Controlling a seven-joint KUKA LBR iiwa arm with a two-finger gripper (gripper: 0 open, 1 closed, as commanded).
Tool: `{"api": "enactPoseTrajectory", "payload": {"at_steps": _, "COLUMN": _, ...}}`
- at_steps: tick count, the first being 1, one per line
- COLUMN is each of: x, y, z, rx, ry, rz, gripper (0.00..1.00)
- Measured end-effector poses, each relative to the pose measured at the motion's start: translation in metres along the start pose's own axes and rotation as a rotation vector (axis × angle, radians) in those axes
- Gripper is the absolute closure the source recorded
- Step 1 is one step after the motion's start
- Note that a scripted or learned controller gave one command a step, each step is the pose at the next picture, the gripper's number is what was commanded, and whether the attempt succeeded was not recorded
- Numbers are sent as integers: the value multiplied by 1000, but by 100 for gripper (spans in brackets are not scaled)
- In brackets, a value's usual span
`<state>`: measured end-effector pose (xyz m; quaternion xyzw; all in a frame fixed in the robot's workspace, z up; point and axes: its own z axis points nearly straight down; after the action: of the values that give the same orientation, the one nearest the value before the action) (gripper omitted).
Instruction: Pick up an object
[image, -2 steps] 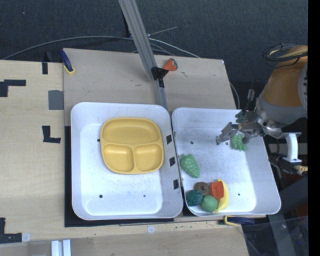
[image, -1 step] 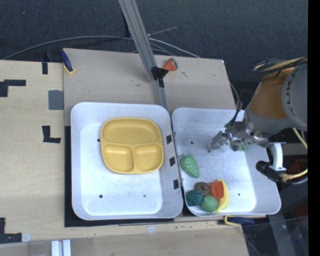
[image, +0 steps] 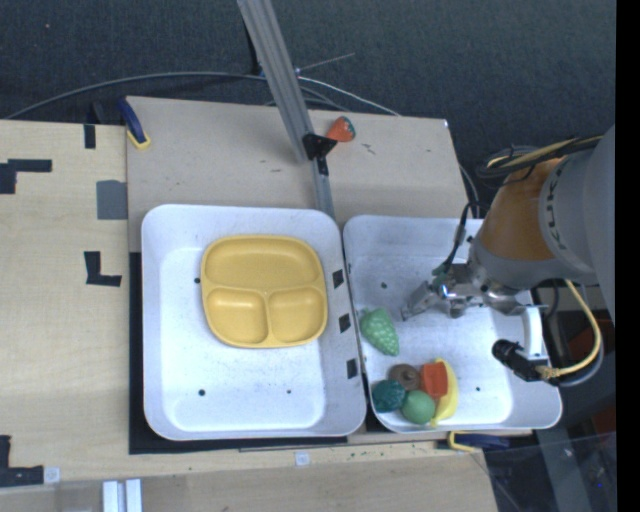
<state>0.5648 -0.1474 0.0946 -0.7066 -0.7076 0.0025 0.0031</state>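
1. The tabletop (image: 230, 170) carries 2 shallow white bins side by side, the left bin (image: 160, 330) and the right bin (image: 500, 400).
2. In the left bin lies a yellow tray (image: 265, 290) with 3 compartments. It sits in the upper half of this bin, and nothing lies in its compartments.
3. The arm (image: 530, 220), grey with an orange band, reaches in from the right side and comes over the right bin.
4. The claw (image: 425, 300) is low over the middle of the right bin and points toward the left. Whether it is released or clenched I cannot tell from this slanted view, and no object is seen in it.
5. A pale green bumpy object (image: 380, 331) lies near the left wall of the right bin, just beside the claw tip and a little below it, but I cannot tell if they touch.
6. In the lower left corner of the right bin there is a small group of objects close together: a brown ring (image: 405, 376), a red piece (image: 434, 379), a yellow banana (image: 449, 393), a dark green object (image: 389, 397) and a light green ball (image: 419, 407).
7. A small orange and green object (image: 342, 128) lies on the tabletop above the bins, beside a grey pole (image: 280, 70).
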Motion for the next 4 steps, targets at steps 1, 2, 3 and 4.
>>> {"api": "enactPoseTrajectory", "payload": {"at_steps": 1, "x": 0, "y": 1, "z": -13, "rx": -5, "ry": -1, "rz": -1, "gripper": 100}}
{"api": "enactPoseTrajectory", "payload": {"at_steps": 2, "x": 5, "y": 9, "z": -73, "rx": -13, "ry": -2, "rz": -1, "gripper": 100}}
{"api": "enactPoseTrajectory", "payload": {"at_steps": 3, "x": 5, "y": 10, "z": -117, "rx": -12, "ry": -2, "rz": 0, "gripper": 100}}
{"api": "enactPoseTrajectory", "payload": {"at_steps": 4, "x": 52, "y": -4, "z": -111, "rx": -5, "ry": 1, "rz": -3, "gripper": 100}}
